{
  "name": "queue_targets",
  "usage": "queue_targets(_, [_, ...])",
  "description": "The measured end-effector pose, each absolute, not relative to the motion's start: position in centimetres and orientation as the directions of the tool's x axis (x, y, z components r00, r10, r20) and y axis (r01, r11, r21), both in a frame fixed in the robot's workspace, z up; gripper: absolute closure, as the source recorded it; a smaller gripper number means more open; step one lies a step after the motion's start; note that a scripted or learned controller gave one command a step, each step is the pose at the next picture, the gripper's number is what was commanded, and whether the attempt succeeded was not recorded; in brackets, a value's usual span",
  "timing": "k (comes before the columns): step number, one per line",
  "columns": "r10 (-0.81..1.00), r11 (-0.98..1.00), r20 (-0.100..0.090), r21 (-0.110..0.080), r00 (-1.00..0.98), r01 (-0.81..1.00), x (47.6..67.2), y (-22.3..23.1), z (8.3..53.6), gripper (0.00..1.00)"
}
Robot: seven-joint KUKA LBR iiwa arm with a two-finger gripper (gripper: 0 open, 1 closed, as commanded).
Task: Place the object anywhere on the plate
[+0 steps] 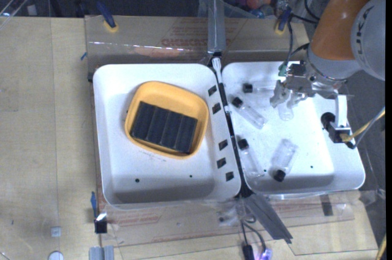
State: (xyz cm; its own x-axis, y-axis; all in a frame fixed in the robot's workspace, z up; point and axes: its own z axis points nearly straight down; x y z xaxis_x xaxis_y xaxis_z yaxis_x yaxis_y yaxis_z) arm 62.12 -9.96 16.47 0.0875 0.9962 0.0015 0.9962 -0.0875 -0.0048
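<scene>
Yellow plate (166, 120) already held a dark ridged block (165, 127); gripper (286, 100) hovered over right bin (349, 176), finger state indiscernible.

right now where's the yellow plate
The yellow plate sits in the left bin, near its middle, with a dark ridged block lying on it; the tool is over the right bin.

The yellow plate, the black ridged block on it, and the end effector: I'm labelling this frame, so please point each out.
yellow plate (136, 104): camera view, bare left rim.
black ridged block (165, 126): camera view, middle of its top.
end effector (285, 101): camera view, between its fingertips.
</scene>
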Motion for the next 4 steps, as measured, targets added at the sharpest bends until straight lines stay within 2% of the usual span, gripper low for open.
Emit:
queue_targets(1, [1.000,0.002,0.002,-0.004,-0.002,1.000,59.5,-8.3,18.4,1.00])
queue_targets(2, [0.988,0.152,0.002,-0.003,-0.152,0.988,58.1,-6.6,18.4,1.00])
queue_targets(3, [0.969,0.247,0.000,0.001,-0.247,0.969,63.7,-0.5,18.4,1.00])
queue_targets(4, [0.924,0.382,0.002,-0.002,-0.382,0.924,61.1,3.0,18.4,1.00])
